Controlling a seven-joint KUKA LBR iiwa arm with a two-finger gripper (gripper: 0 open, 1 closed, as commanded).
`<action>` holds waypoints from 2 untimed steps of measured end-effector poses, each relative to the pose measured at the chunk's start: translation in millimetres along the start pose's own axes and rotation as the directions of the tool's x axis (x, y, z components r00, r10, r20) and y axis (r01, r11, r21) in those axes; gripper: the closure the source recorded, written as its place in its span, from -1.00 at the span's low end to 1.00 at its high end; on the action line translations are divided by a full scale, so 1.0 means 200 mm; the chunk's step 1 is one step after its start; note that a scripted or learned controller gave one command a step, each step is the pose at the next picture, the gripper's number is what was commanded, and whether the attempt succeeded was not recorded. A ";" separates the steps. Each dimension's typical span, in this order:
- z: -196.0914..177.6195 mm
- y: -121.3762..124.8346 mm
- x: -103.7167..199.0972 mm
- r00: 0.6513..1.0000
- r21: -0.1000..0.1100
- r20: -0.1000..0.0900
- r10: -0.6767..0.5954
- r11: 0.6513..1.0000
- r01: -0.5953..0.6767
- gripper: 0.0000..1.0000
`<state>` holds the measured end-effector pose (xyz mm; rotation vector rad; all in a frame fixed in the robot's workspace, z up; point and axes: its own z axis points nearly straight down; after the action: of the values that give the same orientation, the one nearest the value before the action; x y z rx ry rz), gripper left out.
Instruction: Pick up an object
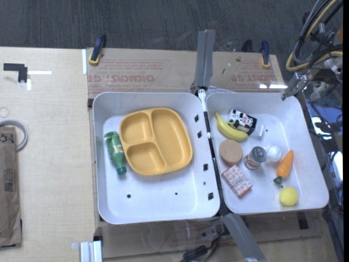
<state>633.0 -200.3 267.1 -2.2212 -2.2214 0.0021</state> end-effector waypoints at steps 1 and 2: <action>0.63 -0.14 0.06 0.923 -0.001 0.001 -0.385 0.923 0.385 -1.00; 0.63 -0.38 -0.05 0.876 -0.002 0.002 -0.482 0.876 0.482 -1.00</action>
<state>557.0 -210.1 140.4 -1.5991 -2.7062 0.0006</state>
